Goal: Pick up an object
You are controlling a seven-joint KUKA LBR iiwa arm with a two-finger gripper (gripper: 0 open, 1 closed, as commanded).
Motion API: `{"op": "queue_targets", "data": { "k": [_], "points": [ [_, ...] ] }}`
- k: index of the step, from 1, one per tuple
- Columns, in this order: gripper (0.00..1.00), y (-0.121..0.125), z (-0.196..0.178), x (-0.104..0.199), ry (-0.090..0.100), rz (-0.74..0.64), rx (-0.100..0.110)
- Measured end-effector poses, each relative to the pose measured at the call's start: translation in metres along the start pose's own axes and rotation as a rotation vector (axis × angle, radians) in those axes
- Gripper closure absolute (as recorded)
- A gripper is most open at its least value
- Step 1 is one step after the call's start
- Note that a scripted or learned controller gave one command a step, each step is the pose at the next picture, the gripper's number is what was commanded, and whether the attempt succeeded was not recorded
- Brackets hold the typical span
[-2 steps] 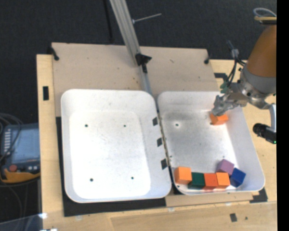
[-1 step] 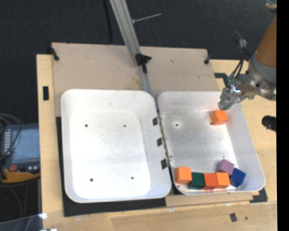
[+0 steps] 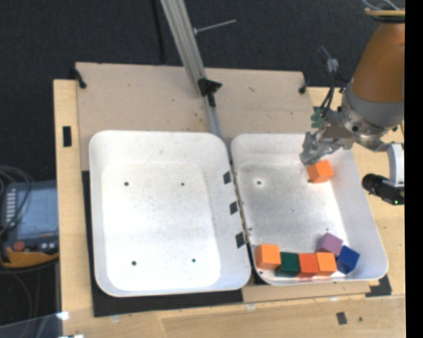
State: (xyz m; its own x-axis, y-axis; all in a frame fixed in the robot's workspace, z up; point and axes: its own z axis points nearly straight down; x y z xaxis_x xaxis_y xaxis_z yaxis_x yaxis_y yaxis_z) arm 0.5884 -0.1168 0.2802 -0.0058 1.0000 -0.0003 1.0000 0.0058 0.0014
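Nearest the camera, along the front wall of the right-hand shallow white plastic bin [image 3: 352, 210], a row of small blocks lies packed together: an orange cube [image 3: 268, 255], a dark green cube [image 3: 290, 263], two more orange cubes [image 3: 317, 263] touching each other, a blue cube [image 3: 347, 258] at the corner, and a pale purple block [image 3: 330, 243] just behind them. The left-hand white bin [image 3: 113, 160] sits beside it, its wall touching the right bin's wall. Farther back in the right bin, a lone orange cube [image 3: 320, 171] sits just under the grey two-finger gripper [image 3: 316, 155], which hangs from the grey and orange arm [image 3: 381, 69] reaching in from the right. The cube appears tilted and close up against the fingertips, but whether it is gripped or merely beneath them I cannot tell, nor how far apart the fingers stand. My reading is that the grasp or first lift of this cube is the step in hand. The next move calls for a straight upward lift, with the cube watched to see that it rises with the gripper.
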Motion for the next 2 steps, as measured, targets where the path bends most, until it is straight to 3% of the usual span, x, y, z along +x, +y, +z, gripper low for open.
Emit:
{"op": "queue_targets", "data": {
  "k": [2],
  "points": [
    [1.0,-0.035,0.008,0.106,0.001,-0.001,0.002]
  ]
}}
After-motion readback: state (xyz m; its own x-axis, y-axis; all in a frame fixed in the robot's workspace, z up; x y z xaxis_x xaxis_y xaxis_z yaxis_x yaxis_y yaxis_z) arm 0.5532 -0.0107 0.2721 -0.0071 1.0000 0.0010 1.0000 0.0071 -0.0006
